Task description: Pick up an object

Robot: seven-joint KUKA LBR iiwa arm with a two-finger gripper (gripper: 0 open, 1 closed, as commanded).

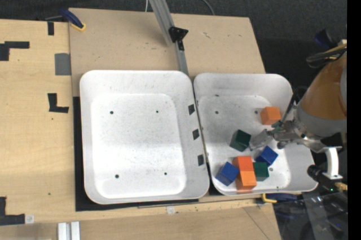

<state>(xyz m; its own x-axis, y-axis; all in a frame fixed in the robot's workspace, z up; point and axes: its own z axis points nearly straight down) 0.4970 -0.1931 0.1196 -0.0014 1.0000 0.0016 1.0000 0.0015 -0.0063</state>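
From my remote seat I see the pincer (269, 137) low over the right bin (242, 82); fingers too blurred, cannot tell if they're apart or together, nothing visibly clamped. Nearest candidate: blue cube (267, 155), just below the tips, toward the bin's near edge. Dark green cube (241, 140) sits just beside, to the view's left; orange cube (270, 115) just above. More blocks cluster at the bin's front: orange block (246, 170), blue block (228, 173). Left bin (135, 78) well apart, on the counter (113, 36).
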